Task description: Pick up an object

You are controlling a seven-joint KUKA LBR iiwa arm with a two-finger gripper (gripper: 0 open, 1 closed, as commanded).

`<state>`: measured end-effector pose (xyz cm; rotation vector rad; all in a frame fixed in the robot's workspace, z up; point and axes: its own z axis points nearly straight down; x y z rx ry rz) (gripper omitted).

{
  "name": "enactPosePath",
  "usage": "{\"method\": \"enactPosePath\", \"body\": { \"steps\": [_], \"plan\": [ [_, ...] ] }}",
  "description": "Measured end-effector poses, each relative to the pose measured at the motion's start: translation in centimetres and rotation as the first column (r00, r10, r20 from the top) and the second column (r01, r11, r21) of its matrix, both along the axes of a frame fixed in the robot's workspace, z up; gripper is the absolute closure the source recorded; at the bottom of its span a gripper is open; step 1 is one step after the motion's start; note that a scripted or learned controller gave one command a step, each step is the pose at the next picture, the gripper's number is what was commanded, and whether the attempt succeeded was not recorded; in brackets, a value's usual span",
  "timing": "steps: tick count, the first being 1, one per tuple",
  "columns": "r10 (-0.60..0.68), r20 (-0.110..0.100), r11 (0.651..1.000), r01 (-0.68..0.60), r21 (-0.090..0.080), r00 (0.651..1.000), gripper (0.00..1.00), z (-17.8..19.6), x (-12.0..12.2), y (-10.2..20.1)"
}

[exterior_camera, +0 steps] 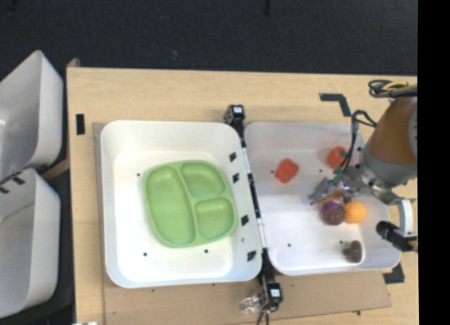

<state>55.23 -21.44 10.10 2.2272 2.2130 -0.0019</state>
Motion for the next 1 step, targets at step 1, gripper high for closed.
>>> {"method": "enactPosePath", "body": {
  "steps": [1],
  "plan": [
    [-0.004,0.003,1.000,0.004,0.000,1.000,1.00,1.09,0.05,-0.10]
  ]
}}
